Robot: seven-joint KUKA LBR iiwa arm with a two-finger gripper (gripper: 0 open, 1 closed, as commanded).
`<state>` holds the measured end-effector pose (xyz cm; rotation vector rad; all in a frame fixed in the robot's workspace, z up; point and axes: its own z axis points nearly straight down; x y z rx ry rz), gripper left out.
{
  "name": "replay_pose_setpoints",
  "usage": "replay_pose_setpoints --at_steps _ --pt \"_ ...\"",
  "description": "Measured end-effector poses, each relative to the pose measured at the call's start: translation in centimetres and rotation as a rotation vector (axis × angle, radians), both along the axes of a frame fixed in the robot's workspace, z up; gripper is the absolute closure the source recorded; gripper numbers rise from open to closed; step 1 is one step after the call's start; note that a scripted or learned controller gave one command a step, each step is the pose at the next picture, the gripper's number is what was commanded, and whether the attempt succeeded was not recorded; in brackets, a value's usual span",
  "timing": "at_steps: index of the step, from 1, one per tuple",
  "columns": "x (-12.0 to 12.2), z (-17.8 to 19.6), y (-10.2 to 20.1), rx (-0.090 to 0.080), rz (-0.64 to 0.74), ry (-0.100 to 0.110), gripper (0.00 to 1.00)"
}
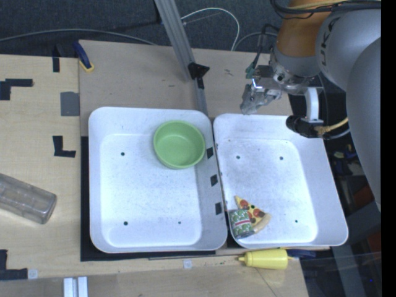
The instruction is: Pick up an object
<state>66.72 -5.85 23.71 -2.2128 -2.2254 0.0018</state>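
A green bowl [179, 144] sits upright in the left bin [108, 184], near its back right corner. A toy pizza slice [249, 216] lies in the right bin [309, 184], by its front left corner. A yellow bottle [267, 259] lies on its side on the bench just in front of the right bin. My gripper [252, 101] hangs above the back left rim of the right bin, well away from all three objects. Nothing shows between its fingers.
A grey metal pole [179, 36] slants down to the gap between the bins at the back. A clear plastic cylinder [25, 198] lies at the far left of the bench. Cables [213, 17] run behind the bins.
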Motion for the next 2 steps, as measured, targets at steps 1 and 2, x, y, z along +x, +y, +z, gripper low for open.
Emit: replay_pose_setpoints --at_steps 1,2 --pt "0.5 -1.1 5.9 0.000 0.001 0.000 1.00" --pt "0.0 -0.2 11.7 0.000 0.002 -0.002 1.00"
